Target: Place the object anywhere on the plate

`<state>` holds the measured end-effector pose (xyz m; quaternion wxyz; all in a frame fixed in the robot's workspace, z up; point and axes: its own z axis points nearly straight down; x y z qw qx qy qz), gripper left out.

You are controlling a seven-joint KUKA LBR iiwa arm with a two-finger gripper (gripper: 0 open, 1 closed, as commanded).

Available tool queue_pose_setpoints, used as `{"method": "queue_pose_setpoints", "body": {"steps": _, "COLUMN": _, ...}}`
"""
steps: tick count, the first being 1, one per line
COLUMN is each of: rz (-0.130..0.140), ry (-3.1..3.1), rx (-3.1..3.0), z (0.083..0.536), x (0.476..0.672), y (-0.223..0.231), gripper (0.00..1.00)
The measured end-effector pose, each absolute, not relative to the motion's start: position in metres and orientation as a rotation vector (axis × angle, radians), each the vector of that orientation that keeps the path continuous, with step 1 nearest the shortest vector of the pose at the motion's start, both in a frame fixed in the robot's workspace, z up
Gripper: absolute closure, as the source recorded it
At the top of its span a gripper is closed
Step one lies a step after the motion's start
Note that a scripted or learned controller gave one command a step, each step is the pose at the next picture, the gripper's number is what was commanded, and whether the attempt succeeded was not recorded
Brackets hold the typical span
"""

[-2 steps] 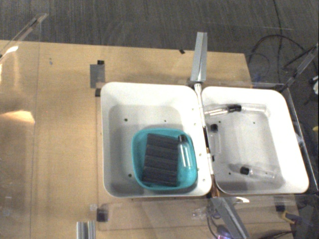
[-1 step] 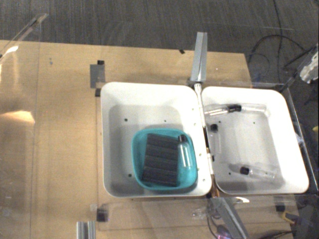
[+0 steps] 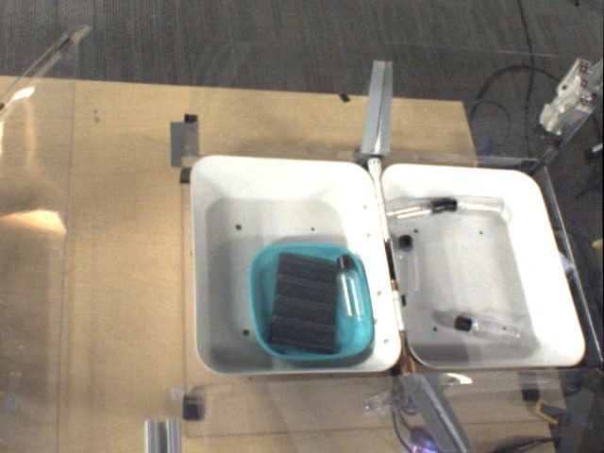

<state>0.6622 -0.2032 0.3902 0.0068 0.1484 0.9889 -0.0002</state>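
A teal plate [image 3: 262, 321] sits in the front right part of the left bin [image 3: 222, 234]. A black ribbed block [image 3: 304, 302] lies flat on the plate and covers most of its middle. Beside the block, along the plate's right side, lies a clear tube with a black cap [image 3: 350, 289]. The right bin [image 3: 547, 253] holds two more clear tubes with black caps, one near its back wall [image 3: 436, 205] and one near its front [image 3: 478, 326]. A small black piece [image 3: 404, 242] lies by that bin's left wall.
A grey metal bar [image 3: 378, 109] stands behind the seam between the bins. A pale metal fixture [image 3: 569, 95] with dark cables sits beyond the right bin's back corner. Small brackets [image 3: 185, 140] mark the wooden bench around the left bin.
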Motion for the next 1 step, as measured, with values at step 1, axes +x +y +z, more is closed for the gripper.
{"method": "queue_pose_setpoints", "body": {"steps": 1, "rz": -0.002, "ry": 3.08, "rx": 0.456, "z": 0.4047, "x": 0.6643, "y": -0.2017, "gripper": 1.0}}
